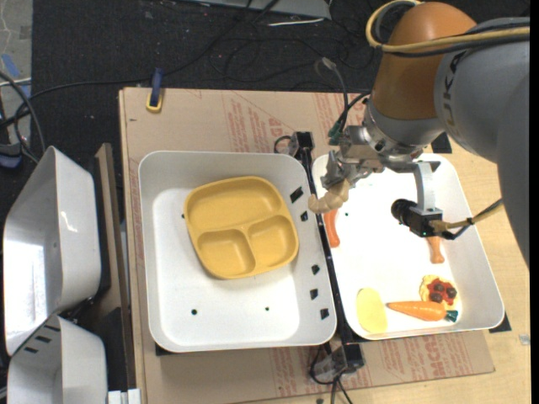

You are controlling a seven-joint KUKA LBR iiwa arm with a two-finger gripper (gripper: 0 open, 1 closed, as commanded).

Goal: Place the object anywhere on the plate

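A red stick (333,228) lies at the left edge of the right bin (379,251), about halfway along that edge, pointing from the far side toward the near side. Its far end reaches up to the gripper (329,199), which hangs over the same edge, just above the gap between the two bins. I cannot tell whether the gripper is open or closed, nor whether it grips the stick or merely sits over it.

The plate (221,210), yellow with three compartments, rests in the left bin (227,314), nearer that bin's far edge and slightly turned. Nothing lies on it. It is apart from the stick, with the rims of both bins between them.

In the right bin's near right corner are a carrot (414,310), lying along the near edge, and a small tart (440,290) with dark berries, just beyond it. A yellow disc (370,309) sits beside the carrot's tip, toward the middle of the near edge. An orange piece (434,251) lies near the right edge.

The arm (421,57) crosses the right bin's far right corner. Both bins stand on a brown bench (236,112).
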